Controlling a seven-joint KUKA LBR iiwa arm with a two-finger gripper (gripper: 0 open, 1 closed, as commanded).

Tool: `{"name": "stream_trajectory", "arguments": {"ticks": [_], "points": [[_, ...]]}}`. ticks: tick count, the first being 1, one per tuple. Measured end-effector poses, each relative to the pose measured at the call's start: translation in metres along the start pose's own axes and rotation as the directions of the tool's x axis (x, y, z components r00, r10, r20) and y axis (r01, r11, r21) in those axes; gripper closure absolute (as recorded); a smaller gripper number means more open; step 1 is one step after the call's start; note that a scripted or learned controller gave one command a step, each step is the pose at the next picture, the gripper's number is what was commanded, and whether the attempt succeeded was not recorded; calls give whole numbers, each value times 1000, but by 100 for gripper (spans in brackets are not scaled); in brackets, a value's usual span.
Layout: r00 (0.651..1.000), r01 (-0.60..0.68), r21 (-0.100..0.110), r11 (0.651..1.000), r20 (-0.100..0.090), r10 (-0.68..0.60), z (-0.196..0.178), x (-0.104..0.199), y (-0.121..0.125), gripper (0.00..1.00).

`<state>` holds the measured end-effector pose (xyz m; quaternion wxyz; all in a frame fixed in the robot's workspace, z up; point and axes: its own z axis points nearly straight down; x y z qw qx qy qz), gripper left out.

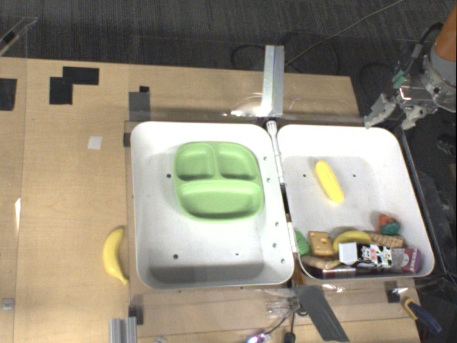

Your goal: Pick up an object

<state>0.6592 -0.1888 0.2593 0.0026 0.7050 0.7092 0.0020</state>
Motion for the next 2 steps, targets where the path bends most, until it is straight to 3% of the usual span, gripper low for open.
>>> {"name": "stream_trajectory", "arguments": {"ticks": [1,2], "points": [[994,107,3,994,-1,-107,88,42,-47,0],[951,309,0,951,-1,-309,45,77,-67,0]]}}
